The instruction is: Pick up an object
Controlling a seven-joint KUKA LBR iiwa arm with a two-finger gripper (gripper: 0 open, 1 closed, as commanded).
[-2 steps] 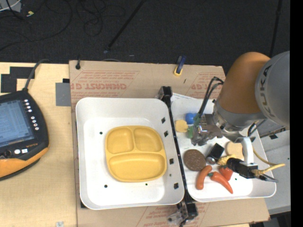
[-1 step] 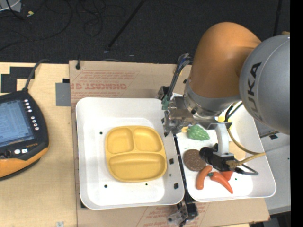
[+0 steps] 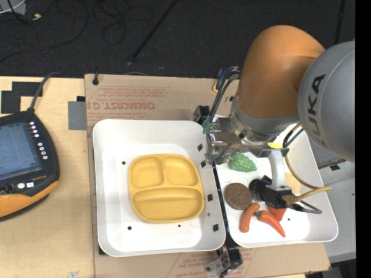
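Over the right bin [image 3: 324, 230] the arm [image 3: 278, 80] hangs low; jaws' state unclear.

A divided plate [image 3: 166, 188] lies in the left bin [image 3: 110, 155]; a cookie [image 3: 237, 195], sausage [image 3: 249, 216] and pepper [image 3: 272, 222] lie in the right bin [image 3: 324, 227].

You're looking at a robotics lab.
A KUKA arm [image 3: 324, 97], teach pendant [image 3: 23, 161] and loose cables [image 3: 87, 16] surround your tabletop [image 3: 69, 225].
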